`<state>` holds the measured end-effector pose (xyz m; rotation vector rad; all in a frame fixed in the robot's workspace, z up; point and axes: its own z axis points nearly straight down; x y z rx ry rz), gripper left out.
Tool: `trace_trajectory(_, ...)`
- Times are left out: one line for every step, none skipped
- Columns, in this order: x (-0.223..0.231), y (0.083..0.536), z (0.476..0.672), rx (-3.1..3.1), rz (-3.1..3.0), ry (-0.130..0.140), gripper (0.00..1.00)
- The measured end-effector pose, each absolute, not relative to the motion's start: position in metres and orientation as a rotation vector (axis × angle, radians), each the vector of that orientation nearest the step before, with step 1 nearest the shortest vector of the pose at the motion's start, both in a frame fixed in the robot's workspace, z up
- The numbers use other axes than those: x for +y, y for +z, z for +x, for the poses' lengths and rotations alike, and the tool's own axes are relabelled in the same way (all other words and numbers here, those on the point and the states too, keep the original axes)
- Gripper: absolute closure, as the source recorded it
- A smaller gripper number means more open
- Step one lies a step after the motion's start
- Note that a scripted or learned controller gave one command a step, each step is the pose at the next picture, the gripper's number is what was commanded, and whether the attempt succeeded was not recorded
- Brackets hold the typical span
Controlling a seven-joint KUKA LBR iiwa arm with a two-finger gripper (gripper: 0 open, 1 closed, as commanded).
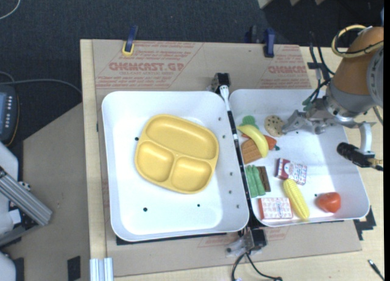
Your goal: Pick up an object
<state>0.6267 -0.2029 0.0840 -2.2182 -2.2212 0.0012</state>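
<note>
The arm reaches in over the right bin (359, 197), its hand (300, 121) low over the bin's upper part, grey fingers pointed toward the cookie (273, 125) just ahead of them. Nothing sits between the fingers; whether they are spread or pressed together cannot be told from this angle.

No object has been lifted yet. Nearest the hand lie the cookie and, just beyond it, the banana (255, 138), which rests against an orange piece (250, 150). Below the hand sits a small red-and-white carton (290, 170), then the corn (295, 197) beside a flat pink box (275, 208); a tomato (329, 201) lies farther down, well apart from the rest. A green-and-brown bar (256, 179) hugs the bin's inner wall.

The judgement here: the cookie is closest but flat and likely hard to pinch; the carton or tomato offers a cleaner target, with bare white floor around each. A good try would mean coming straight down with fingers spread to either side of one item, not into the crowded banana cluster.

Open room lies directly under the hand and toward the bin's outer side. The divider between the bins stands beyond the banana, leaving little clearance there. The left bin (122, 152) carries a yellow tray (177, 153), far across from the hand, with the table (97, 72) beneath both.
</note>
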Motion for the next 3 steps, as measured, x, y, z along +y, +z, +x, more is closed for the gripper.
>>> trace_trajectory(-0.203,0.097,0.628,-2.226,-2.221,-0.003,1.0)
trace_trajectory(-0.194,0.146,0.628,-2.227,-2.223,-0.004,1.0)
trace_trajectory(-0.201,0.204,0.637,-2.228,-2.226,-0.005,1.0)
